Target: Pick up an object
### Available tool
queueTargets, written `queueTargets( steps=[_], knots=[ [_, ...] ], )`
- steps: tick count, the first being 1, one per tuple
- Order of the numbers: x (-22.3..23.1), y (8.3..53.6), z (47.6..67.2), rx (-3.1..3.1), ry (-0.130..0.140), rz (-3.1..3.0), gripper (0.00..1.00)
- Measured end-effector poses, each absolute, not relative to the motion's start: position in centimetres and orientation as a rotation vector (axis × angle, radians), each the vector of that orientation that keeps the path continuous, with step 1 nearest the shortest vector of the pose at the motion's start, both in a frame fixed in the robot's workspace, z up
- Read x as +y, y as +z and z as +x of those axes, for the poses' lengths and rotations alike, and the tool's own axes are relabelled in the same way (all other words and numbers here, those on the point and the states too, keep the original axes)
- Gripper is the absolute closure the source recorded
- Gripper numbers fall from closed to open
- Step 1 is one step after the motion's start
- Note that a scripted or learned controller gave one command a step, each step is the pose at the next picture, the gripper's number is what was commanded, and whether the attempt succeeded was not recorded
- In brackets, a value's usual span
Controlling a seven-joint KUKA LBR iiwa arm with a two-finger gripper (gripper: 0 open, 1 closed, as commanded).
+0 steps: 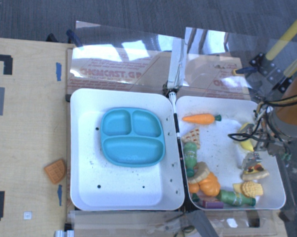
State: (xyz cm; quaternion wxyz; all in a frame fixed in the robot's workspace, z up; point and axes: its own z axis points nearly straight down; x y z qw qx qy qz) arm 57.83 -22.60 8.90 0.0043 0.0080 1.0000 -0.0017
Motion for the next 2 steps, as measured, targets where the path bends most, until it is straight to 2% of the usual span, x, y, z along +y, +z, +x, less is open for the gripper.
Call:
queueTargets(
  steps=[1, 2],
  knots=[
    [-22.4, 10.4, 58.4, 3.115, -0.011, 0.02, 1.0],
    [-19.4, 8.9, 65.0, 3.116, 0.0, 0.306, 1.0]
  ],
)
